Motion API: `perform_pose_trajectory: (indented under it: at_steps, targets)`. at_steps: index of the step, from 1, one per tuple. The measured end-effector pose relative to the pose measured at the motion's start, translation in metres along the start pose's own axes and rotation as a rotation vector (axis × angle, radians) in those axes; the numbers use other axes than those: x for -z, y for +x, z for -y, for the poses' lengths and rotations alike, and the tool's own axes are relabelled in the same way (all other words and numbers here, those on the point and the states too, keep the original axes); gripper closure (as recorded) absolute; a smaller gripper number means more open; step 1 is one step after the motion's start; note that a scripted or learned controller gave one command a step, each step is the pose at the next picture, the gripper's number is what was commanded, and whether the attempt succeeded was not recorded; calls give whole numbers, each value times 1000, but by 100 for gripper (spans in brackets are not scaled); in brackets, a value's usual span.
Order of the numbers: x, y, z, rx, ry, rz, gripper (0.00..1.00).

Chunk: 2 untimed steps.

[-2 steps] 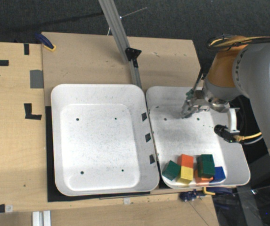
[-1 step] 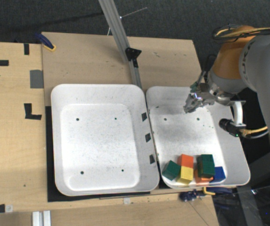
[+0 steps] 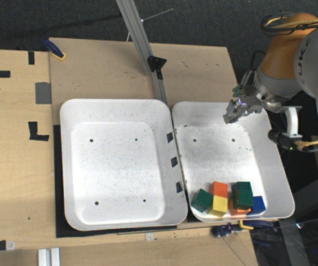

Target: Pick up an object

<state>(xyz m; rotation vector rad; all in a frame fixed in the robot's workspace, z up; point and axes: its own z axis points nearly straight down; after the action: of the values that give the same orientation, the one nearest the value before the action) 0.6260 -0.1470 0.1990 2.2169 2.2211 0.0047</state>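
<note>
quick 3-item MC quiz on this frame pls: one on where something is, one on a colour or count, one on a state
1. Where do the blocks lie?
A. Near end of the right bin
B. Middle of the left bin
C. On the bench outside the bins

2. What colour is the block lying leftmost in the cluster?
A. Blue
B. Green
C. Orange

3. Where is the gripper?
A. Among the blocks
B. At the far end of the right bin, apart from the blocks
C. Over the left bin

Answers:
1 A: the cluster sits at the near rim of the right bin.
2 B: the green block lies leftmost.
3 B: bare bin floor separates it from the cluster.
</note>
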Motion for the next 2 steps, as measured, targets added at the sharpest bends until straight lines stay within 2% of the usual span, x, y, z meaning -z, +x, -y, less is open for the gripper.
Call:
perform_pose_trajectory:
  at_steps: [1,2]
  targets:
    - [-5,51,1,4,6,-2,100]
    - [8,112,11,6,5,-3,100]
